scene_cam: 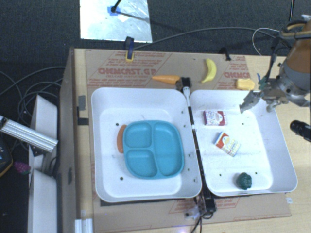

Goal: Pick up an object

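My gripper [258,104] hangs over the far right corner of the right bin [285,155], open with nothing between its fingers. Below and left of it in that bin lies a small red and white box [214,117]. A red, yellow and white carton [227,143] rests tilted near the bin's middle. A dark green lump [244,180] sits by the near edge. The left bin [98,130] holds a blue divided plate [154,148] with a brown sausage [120,138] against its left side.
On the cardboard behind the bins lie a banana [210,70], a carrot [166,80] and a yellow block [245,84]. A black clip [185,84] sits where the bins meet. Cables run across the back and left.
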Robot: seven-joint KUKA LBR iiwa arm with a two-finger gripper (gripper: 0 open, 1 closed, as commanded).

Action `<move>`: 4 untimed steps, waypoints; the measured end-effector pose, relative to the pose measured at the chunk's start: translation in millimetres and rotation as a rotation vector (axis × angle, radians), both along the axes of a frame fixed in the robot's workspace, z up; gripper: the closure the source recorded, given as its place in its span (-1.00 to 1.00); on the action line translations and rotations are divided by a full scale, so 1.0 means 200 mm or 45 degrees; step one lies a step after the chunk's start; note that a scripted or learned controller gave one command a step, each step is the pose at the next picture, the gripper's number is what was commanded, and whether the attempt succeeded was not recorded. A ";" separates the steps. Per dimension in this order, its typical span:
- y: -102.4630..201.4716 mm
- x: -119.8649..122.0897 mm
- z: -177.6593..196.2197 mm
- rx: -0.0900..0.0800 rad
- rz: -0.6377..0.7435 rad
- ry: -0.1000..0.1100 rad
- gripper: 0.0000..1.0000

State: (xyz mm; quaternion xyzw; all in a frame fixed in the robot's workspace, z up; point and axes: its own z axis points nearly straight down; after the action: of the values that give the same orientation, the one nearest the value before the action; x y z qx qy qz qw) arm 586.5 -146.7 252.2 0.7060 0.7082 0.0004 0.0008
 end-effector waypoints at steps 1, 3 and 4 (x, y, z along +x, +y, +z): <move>0.10 -0.08 -0.38 0.001 -0.002 0.003 -1.00; 0.14 -0.03 -0.79 0.000 0.000 -0.002 1.00; 0.14 -0.03 -0.79 0.000 0.000 -0.002 -1.00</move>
State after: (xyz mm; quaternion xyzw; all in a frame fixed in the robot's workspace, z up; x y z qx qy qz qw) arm 581.0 -118.6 94.7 0.7060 0.7082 0.0009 0.0012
